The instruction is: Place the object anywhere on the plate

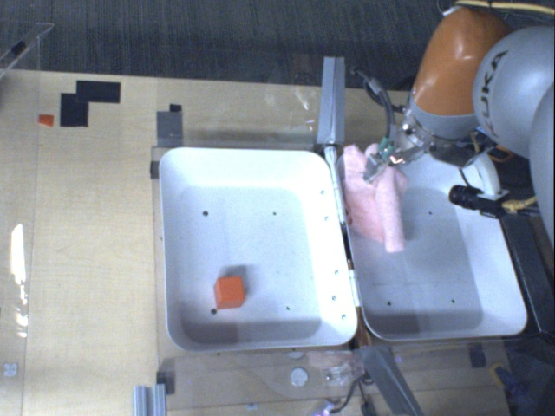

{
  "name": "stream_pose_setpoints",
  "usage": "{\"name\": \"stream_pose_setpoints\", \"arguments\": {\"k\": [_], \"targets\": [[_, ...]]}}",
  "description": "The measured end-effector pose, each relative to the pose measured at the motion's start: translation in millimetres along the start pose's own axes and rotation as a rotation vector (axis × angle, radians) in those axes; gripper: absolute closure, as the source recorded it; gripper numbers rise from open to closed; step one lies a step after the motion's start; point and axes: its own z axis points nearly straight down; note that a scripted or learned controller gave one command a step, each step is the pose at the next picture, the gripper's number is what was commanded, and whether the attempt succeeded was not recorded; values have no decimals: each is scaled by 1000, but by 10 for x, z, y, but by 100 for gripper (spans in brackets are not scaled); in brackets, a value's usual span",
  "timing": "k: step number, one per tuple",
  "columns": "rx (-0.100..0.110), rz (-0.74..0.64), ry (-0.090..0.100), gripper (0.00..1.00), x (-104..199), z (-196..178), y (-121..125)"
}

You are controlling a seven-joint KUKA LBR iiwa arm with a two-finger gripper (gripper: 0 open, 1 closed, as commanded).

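Observation:
A pink cloth (379,208) hangs in the upper left part of the right bin (451,310), close to the wall between the two bins. Its top edge is bunched up between the fingers of my gripper (381,161), which is shut on it. The rest of the cloth drapes down from there toward the bin floor. The arm, with its orange band (455,55), reaches in from the upper right. A small orange cube (230,292) lies on the floor of the left bin (260,189), near its front left.
A metal divider post (330,102) stands behind the joint between the bins. Black markers (82,100) and a small orange square (45,120) lie on the wooden bench at far left. Cables and a black fitting (473,198) hang off the wrist.

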Motion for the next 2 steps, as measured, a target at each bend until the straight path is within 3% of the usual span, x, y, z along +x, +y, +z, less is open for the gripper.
{"name": "stream_pose_setpoints", "arguments": {"k": [1, 2], "targets": [[1, -6, 0, 100, 0, -399, 34], [3, -410, 4, 100, 500, -315, 140]]}}
